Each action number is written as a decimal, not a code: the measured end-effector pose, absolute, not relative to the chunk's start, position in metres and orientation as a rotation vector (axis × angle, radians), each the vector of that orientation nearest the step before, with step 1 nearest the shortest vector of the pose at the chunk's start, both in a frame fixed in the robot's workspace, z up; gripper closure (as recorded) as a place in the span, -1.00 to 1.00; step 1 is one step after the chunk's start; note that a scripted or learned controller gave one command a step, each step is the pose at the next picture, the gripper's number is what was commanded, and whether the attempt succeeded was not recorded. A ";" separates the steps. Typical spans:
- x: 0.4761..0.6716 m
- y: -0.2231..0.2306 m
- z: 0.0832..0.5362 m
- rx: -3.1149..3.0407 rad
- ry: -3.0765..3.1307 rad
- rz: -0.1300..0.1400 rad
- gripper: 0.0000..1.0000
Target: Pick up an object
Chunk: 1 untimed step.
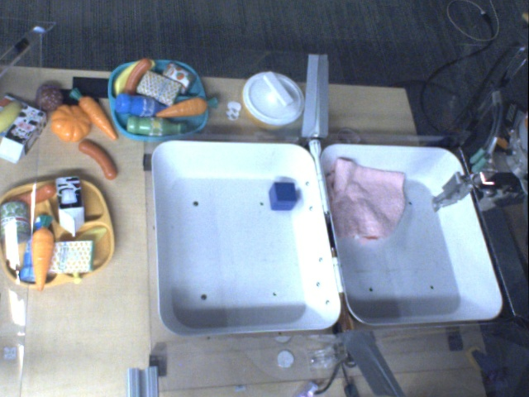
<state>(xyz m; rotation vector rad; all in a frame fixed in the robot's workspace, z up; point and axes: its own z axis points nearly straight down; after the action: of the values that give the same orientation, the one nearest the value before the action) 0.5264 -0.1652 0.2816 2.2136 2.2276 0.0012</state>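
The pink cloth (pixel 368 198) looked soft and rumpled. The two white bins (pixel 231 304) seemed smooth, slightly glossy plastic; the blue block (pixel 283 194) was matt, possibly foam.

At the camera view's right edge the gripper (pixel 453 190) appears as a small pale grey metal piece with a slim, finger-like tip. Behind it sits a darker block of the wrist, carrying a small spot of red and white. Thin dark cables loop around this hardware, and the rest of the arm's body is too blurred to make out.
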 end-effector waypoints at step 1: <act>0.559 -0.114 0.165 2.136 2.306 -0.001 -1.00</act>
<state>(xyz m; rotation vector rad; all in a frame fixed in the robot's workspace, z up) 0.5594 -0.1145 0.1648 2.1356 2.3060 -0.0010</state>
